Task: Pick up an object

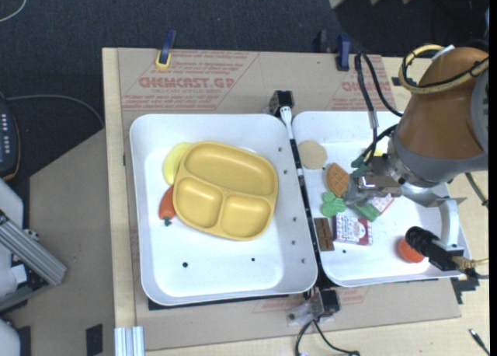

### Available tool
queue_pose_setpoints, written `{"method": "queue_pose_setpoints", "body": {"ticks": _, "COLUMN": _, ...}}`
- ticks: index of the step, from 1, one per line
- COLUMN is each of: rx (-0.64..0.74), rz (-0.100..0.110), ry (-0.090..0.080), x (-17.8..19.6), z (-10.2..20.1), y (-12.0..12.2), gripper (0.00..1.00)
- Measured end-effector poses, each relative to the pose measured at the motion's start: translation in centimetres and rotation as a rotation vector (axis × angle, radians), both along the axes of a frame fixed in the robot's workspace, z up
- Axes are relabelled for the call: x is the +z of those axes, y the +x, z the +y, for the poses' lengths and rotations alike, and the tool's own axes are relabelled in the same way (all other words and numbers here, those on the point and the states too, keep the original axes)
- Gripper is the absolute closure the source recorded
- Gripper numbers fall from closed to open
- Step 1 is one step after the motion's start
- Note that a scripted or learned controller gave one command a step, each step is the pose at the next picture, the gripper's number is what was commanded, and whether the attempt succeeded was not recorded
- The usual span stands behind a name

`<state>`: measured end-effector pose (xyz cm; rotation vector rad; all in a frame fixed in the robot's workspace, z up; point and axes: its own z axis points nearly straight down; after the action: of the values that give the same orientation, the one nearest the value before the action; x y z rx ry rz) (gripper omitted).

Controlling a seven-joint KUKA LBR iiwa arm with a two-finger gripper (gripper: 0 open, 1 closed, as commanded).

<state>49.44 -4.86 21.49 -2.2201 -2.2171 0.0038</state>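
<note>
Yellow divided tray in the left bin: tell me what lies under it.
Poking out from under the yellow divided tray are a flat yellow piece at its upper left edge and an orange, carrot-like item at its left. How far they extend beneath, or whether anything else is there, is covered.

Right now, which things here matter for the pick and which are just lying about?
In play, right bin:
pincer
green piece
brown waffle piece
red and white packet

Lying about:
yellow divided tray in the left bin
orange carrot beside it
tan disc

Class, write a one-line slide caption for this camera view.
End effector low over small items in right bin; yellow divided tray in left bin.
</note>
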Motion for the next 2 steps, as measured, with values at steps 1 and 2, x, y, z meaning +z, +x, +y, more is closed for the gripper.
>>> {"method": "queue_pose_setpoints", "body": {"ticks": 1, "rx": 0.003, "rz": -0.002, "ry": 0.001, "x": 0.4, "z": 1.0, "y": -0.7, "gripper": 1.00}}
{"method": "queue_pose_setpoints", "body": {"ticks": 2, "rx": 0.002, "rz": -0.007, "ry": -0.001, "x": 1.4, "z": 1.2, "y": -0.4, "gripper": 1.00}}
